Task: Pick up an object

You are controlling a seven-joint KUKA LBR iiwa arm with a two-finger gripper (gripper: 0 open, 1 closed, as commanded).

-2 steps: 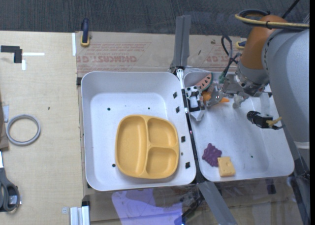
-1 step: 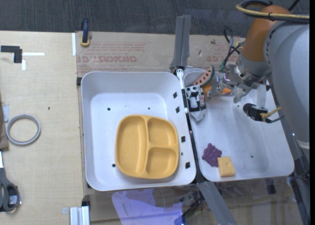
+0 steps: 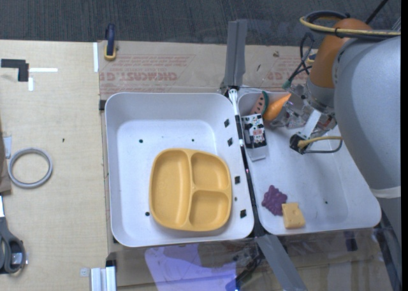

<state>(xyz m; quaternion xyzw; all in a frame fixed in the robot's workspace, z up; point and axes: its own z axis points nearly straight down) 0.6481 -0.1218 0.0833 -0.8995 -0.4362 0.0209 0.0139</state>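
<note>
In the right bin (image 3: 331,181), an orange carrot-like piece (image 3: 275,107) lies at the far left corner. My gripper (image 3: 292,115) is low over that corner, right beside the orange piece and touching or nearly touching it. The grey arm hides much of the gripper. A purple bunch of grapes (image 3: 274,199) and a tan block (image 3: 293,215) lie near the front of the right bin. A yellow divided plate (image 3: 190,189) sits in the left bin (image 3: 127,156).
A black-and-white fixture (image 3: 255,133) sits on the divider between the bins, close to the gripper. A cable (image 3: 319,143) loops beneath the wrist. A grey ring (image 3: 28,167) lies on the wooden bench at left. The arm covers the right bin's far right side.
</note>
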